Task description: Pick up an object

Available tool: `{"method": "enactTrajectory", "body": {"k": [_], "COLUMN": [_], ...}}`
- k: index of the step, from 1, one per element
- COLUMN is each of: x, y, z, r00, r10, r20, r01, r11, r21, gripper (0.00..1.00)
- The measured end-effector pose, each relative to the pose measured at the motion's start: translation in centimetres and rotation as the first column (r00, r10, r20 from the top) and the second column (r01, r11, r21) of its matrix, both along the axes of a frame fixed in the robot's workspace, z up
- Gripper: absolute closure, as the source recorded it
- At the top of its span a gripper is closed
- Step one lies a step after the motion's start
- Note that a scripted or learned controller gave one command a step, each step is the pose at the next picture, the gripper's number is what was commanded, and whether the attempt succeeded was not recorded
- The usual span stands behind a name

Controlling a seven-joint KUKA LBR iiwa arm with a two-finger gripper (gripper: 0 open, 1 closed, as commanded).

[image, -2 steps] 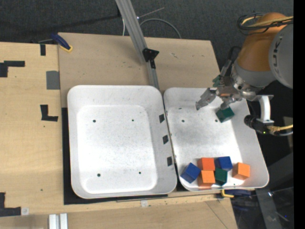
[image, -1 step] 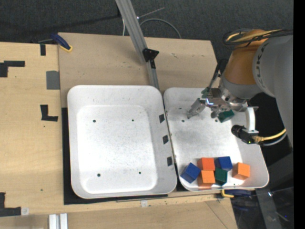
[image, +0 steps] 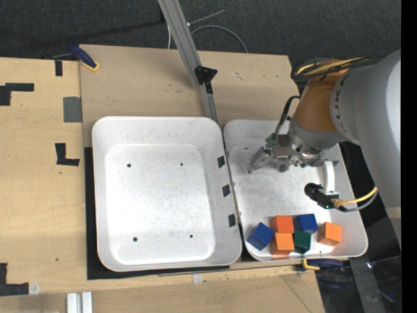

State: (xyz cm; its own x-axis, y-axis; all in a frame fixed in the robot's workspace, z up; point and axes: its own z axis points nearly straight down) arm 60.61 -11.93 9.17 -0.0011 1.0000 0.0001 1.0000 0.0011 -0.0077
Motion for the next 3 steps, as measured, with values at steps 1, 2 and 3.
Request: {"method": "enactTrajectory", "body": {"k": [1,2,3], "x": [0.2,0.8,0.9], "y": [0.1,-0.5,-0.8], "z": [1.3,7.3,11.6], "r00": [1.000,1.000,1.000], "r10": [0.001,0.000,0.000], "r20": [0.005,0.012,0.011], "r01": [-0.001,0.000,0.000], "r11": [1.000,1.000,1.000], "r21": [0.001,-0.001,-0.001], "gripper": [1.00,1.00,1.00]}}
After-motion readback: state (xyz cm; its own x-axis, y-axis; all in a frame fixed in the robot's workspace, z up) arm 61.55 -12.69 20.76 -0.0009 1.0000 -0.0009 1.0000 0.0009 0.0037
